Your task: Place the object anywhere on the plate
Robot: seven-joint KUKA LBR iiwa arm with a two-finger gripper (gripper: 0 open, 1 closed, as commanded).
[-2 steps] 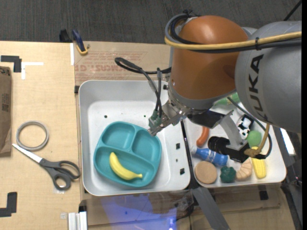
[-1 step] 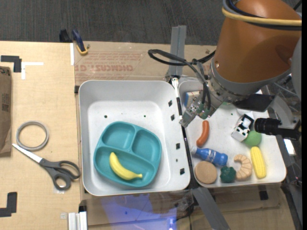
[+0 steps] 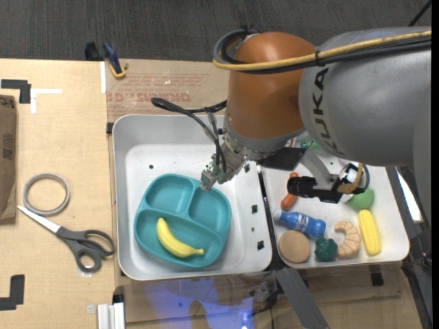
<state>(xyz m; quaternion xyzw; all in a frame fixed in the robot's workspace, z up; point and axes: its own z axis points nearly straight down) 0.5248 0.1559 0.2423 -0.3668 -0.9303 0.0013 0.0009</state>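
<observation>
Now banana [image 3: 178,240] is being seen lying in teal plate [image 3: 182,221], lower-left compartment, w/ end effector [image 3: 211,175] being held just above plate's top rim, grip state unclear.

**Plastic, Metal and Board Under the Lamp**

The teal plate [image 3: 180,218] looked like smooth moulded plastic with a soft sheen, and the yellow banana [image 3: 177,240] on it had the same toy-plastic look, slightly glossy. The white bin [image 3: 130,184] around them was smooth and faintly shiny, with scuffs and dark specks. The arm's orange band [image 3: 267,88] was glossy, catching a highlight; its grey shell [image 3: 377,94] looked satin-smooth. The bench top [image 3: 55,142] appeared as matt pale wood or board, and the printed cardboard [image 3: 164,91] behind the bin was dull and fibrous. The scissors [image 3: 68,235] had bright metal blades and matt grey handles. The tape roll [image 3: 46,193] looked semi-glossy.
</observation>
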